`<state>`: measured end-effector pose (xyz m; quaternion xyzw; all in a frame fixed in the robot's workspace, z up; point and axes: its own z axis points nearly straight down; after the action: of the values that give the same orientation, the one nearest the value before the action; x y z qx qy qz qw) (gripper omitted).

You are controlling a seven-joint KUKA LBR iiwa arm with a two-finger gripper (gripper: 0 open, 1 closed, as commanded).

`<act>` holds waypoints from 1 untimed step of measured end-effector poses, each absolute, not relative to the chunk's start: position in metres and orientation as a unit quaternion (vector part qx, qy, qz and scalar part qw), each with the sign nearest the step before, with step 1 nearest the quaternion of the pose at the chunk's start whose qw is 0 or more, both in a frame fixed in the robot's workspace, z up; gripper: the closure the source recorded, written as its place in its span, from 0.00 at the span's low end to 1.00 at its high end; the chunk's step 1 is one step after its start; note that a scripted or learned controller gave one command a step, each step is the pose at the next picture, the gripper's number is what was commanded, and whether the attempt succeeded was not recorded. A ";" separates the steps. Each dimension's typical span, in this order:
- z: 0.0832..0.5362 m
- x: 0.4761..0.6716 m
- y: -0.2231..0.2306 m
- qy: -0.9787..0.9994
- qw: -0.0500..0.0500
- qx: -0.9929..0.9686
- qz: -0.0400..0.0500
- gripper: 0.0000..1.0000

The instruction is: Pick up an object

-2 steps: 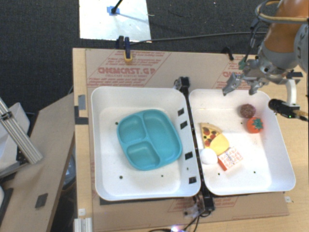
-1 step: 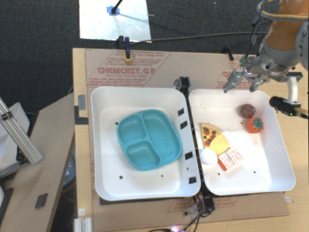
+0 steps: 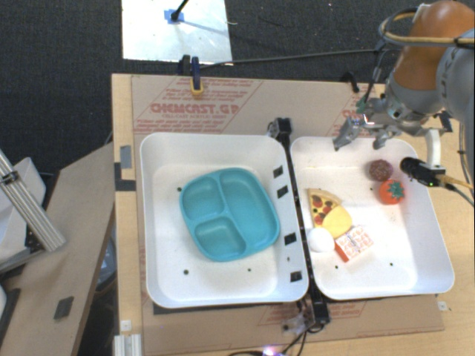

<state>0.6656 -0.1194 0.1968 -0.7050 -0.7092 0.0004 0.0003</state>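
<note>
The right bin [image 3: 415, 273] holds several toy foods: a pizza slice [image 3: 322, 201], a yellow piece [image 3: 339, 220], a white ball [image 3: 320, 239], a red-and-white packet [image 3: 355, 243], a red tomato [image 3: 391, 191] and a dark maroon round piece [image 3: 381, 170]. My gripper [image 3: 362, 139] hangs over the far edge of this bin, left of and behind the maroon piece. Its fingers [image 3: 344, 136] are spread open with nothing between them.
A teal divided plate [image 3: 228, 213] lies in the left bin [image 3: 163, 273]. A black divider with clips [image 3: 291, 199] runs between the two bins. A blue-and-yellow clamp [image 3: 195, 76] stands at the back of the board. The arm's wrist and cables [image 3: 423, 165] overhang the right bin's far right corner.
</note>
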 end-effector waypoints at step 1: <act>0.154 0.663 -0.122 -0.708 0.000 -0.706 0.001 0.00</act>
<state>0.6625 -0.1222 0.1544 -0.7064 -0.7078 0.0006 0.0002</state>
